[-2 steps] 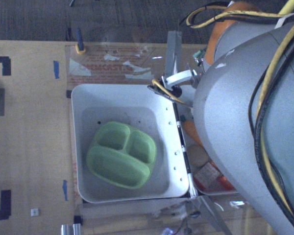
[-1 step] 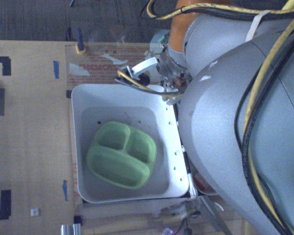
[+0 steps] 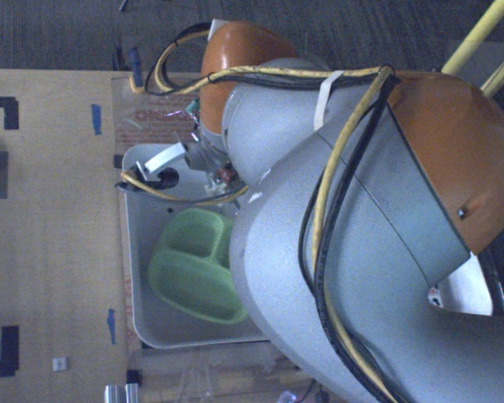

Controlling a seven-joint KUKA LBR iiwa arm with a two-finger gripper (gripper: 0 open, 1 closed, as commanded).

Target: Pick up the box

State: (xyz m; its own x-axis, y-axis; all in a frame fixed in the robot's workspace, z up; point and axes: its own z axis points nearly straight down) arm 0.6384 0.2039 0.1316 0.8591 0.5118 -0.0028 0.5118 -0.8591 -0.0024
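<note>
The grey, orange-banded arm (image 3: 336, 217) reaches into the shallow white bin (image 3: 139, 309) near a green moulded plastic tray (image 3: 193, 267), probably seeking the box; grip state I cannot tell.

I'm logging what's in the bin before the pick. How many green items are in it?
1: a green container with two hollows lies in the white bin, partly under the arm. More may be hidden beneath it.

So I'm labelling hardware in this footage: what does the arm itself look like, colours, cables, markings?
The arm has smooth, rounded light grey shells with glossy orange bands at its joints. A yellow cable and a black one run along it together, held by a white strap, and loop near the wrist, where there is metal hardware and small wiring. No markings are legible.
</note>
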